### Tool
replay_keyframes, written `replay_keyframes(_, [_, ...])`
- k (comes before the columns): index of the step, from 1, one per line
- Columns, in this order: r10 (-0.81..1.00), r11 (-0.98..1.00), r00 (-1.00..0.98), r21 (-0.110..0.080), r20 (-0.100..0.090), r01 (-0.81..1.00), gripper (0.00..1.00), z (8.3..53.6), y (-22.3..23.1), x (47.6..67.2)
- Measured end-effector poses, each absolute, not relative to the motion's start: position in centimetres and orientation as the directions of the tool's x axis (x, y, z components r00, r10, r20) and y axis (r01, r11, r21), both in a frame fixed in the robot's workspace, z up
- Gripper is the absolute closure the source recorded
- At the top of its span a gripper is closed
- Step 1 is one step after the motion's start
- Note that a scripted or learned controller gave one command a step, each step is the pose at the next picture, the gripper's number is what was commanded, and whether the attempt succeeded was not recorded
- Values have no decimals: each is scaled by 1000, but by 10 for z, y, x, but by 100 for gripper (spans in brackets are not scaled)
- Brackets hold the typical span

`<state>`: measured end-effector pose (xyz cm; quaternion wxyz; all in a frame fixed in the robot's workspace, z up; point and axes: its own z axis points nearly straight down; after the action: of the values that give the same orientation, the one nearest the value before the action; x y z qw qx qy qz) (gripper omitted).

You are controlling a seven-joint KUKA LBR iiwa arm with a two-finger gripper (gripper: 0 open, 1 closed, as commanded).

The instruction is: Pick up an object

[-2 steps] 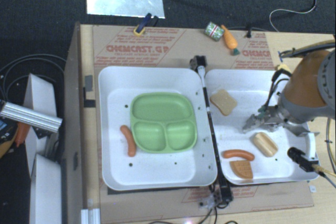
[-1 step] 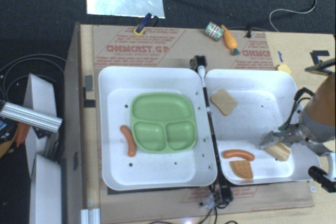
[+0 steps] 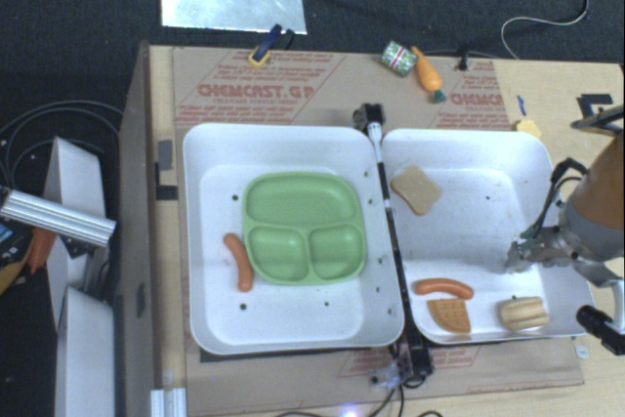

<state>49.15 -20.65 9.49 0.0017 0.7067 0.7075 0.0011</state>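
The bread roll [image 3: 522, 312] looks like the likeliest thing to be picked, since it lies nearest the claw [image 3: 532, 254], on the floor of the right bin [image 3: 488, 166] close to its front right corner. It lies flat and free, touching nothing, which leaves room around it for a grasp from above. Just to its left lies a triangular orange cracker [image 3: 450, 314], and just behind that a sausage [image 3: 443, 288] lies crosswise; these 3 pieces cluster along the bin's front edge, near but apart. A tan bread slice [image 3: 417, 189] lies well apart from them, toward the bin's rear left corner beside the divider.

The claw sits low over the right bin's right side, behind the roll and not touching it. Its dark tip is too small and blurred to read, so I cannot tell whether it is open or closed, and nothing is visibly held in it. The arm [image 3: 598, 210] comes in over the bin's right wall, which would explain why the pieces on that side are the easiest reach.

The left bin [image 3: 283, 140] holds a green divided plate [image 3: 305, 228] at its centre, with a second sausage [image 3: 239, 262] lying on the bin floor just beside the plate's left edge. Both bins rest side by side on a cardboard sheet [image 3: 254, 88] covering the desk. Behind the bins, on the cardboard, lie a toy carrot [image 3: 427, 73] and a small green can [image 3: 398, 57], out of play.
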Motion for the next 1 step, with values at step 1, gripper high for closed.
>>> replay_keyframes(1, [1000,4,-4,4,0,1000,100,215,-99,488])
